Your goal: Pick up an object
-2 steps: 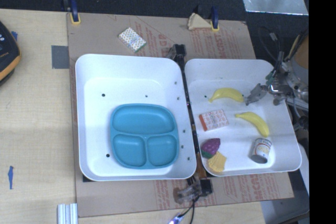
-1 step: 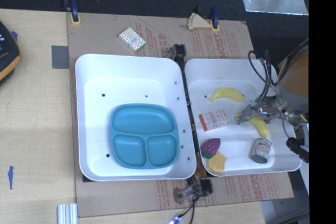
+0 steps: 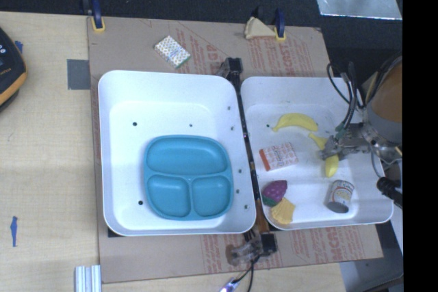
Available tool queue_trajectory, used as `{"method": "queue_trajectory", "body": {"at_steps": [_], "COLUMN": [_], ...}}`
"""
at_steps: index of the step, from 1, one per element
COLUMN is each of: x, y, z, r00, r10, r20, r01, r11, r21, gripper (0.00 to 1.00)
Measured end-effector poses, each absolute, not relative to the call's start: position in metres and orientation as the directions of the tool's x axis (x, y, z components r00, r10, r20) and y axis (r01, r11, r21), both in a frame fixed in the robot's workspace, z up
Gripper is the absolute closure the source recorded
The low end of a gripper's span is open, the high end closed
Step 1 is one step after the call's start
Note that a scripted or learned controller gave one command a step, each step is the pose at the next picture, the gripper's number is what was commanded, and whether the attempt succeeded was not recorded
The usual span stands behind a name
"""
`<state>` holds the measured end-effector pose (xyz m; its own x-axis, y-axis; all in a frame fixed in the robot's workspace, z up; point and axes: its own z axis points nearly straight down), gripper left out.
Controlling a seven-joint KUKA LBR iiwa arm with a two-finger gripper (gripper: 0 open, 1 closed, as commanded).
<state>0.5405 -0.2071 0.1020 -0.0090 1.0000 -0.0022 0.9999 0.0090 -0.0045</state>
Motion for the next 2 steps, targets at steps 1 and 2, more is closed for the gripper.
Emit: {"method": "queue_trajectory", "body": {"at_steps": [1, 2], "x": [0.608, 0.624], "y": [-0.173, -0.068], "z": [0.092, 0.192], "r00": [-0.006, -0.005], "r10": [1.000, 1.000], "r20": [-0.001, 0.001], "r01": [1.000, 1.000], "r11": [0.006, 0.005], "r21": [-0.003, -0.002], "gripper": [1.00, 1.00]}}
